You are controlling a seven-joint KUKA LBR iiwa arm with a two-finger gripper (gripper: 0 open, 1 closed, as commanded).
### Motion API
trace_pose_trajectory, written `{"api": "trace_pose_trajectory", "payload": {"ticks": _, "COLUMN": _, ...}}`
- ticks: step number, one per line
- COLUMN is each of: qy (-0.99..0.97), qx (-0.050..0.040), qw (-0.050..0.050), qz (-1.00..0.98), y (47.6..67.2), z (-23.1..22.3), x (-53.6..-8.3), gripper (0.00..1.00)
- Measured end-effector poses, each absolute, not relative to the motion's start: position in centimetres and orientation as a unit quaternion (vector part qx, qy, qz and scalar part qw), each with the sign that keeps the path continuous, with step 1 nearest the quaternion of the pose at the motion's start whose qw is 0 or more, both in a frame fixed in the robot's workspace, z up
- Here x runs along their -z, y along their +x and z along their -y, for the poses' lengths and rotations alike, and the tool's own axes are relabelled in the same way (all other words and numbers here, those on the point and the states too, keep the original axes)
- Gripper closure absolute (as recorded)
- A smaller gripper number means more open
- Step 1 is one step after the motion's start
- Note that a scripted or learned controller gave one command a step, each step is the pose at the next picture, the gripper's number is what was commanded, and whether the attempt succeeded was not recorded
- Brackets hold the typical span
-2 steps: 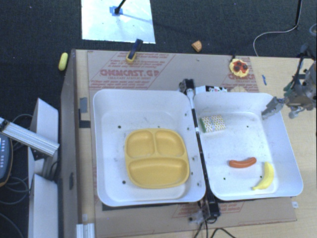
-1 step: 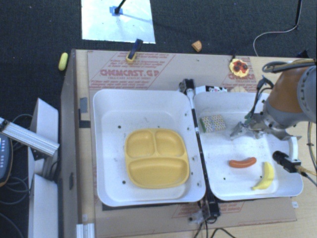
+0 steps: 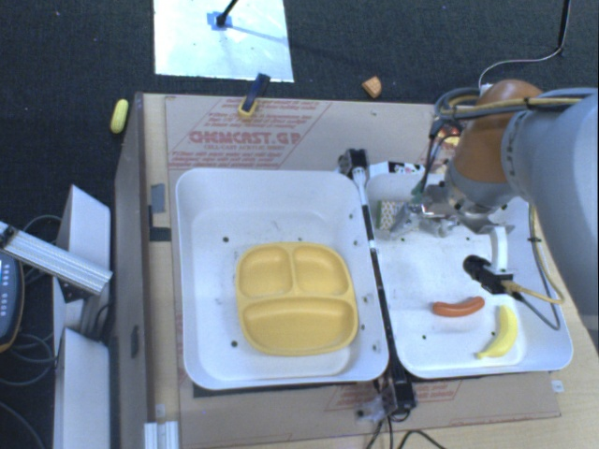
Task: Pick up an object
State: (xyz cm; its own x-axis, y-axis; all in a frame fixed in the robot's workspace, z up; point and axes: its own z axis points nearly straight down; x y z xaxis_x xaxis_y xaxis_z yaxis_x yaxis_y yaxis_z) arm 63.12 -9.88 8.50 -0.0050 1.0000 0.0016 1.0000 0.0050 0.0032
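A dark carpet lies behind the bench; the two-finger metal gripper (image 3: 423, 215) is seen low in the right shallow white bin (image 3: 552, 344). Its opening cannot be told. The red plastic sausage (image 3: 458, 307) and yellow plastic banana (image 3: 501, 333) lie below it, unlifted: pickup is judged undone.

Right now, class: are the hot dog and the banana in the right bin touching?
Apart. The camera view shows a strip of white bin floor between the hot dog and the banana lying below it to the right.
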Motion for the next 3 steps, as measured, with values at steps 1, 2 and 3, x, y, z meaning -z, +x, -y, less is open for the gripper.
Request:
{"api": "trace_pose_trajectory", "payload": {"ticks": 1, "qy": 0.707, "qx": -0.0001, "qw": 0.001, "qz": -0.708, "y": 62.0, "z": 11.8, "x": -8.4, "gripper": 0.00}}
{"api": "trace_pose_trajectory", "payload": {"ticks": 2, "qy": 0.707, "qx": -0.0004, "qw": 0.000, "qz": -0.708, "y": 58.6, "z": 10.3, "x": -8.4, "gripper": 0.00}}
{"api": "trace_pose_trajectory", "payload": {"ticks": 3, "qy": 0.707, "qx": 0.0002, "qw": 0.001, "qz": -0.707, "y": 55.0, "z": 14.0, "x": -8.4, "gripper": 0.00}}
